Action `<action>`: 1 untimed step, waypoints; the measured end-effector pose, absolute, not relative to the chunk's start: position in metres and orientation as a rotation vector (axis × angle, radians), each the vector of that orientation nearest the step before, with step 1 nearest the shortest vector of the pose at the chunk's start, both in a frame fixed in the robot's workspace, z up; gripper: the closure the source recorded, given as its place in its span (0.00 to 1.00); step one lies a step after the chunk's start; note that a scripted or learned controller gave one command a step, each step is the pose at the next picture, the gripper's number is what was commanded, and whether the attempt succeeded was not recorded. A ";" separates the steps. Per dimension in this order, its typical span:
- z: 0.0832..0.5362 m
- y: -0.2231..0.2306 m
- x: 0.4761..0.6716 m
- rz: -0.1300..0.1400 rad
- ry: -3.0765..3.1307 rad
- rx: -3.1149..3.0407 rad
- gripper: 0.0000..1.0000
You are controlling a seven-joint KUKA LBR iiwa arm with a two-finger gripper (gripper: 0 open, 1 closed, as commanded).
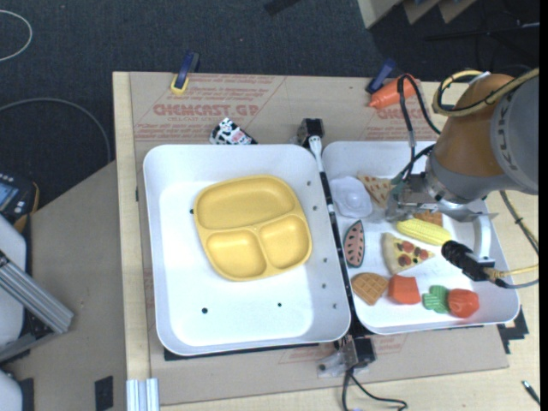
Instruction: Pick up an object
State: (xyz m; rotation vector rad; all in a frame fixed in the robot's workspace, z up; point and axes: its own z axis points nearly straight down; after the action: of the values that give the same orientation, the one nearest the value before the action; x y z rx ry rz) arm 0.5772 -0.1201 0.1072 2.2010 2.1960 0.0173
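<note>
Camera view: looking down at a slant on both bins, with the arm reaching in from the right.
Gripper [409, 197]: hanging low over the far half of the right bin [342, 157]; not showing clearly enough to tell whether apart or together; nothing seen clamped in it.
Nearest candidate: corn cob [424, 230], lying flat and slantwise in the right bin, just on the near side of the gripper.
Crowding the corn cob: pizza slice [404, 253] touching or nearly touching its near flank.
Also lying in the right bin: clear cup [349, 197] just left of the gripper, watermelon slice [354, 243] along the left wall, waffle [370, 287] and red block [404, 290] side by side at the near edge.
Left bin [171, 298]: carrying a yellow divided plate [253, 227], well apart from the gripper.
Step in hand: judging by position, lining up and lowering onto something, most likely the corn cob.
Doing it well: shifting slightly toward the near side to centre over the cob; turning the wrist to close across its narrow width, not along its length; descending straight; closing only once level with the cob's middle.
Watching for: nudging the pizza slice, rolling the rounded cob away, or pinching the thin cup by mistake.
</note>
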 end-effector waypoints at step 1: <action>0.161 -0.112 0.571 0.004 2.220 2.217 1.00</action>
State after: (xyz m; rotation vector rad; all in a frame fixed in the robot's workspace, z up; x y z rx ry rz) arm 0.5711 -0.1125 0.1605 2.2174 2.2197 0.0039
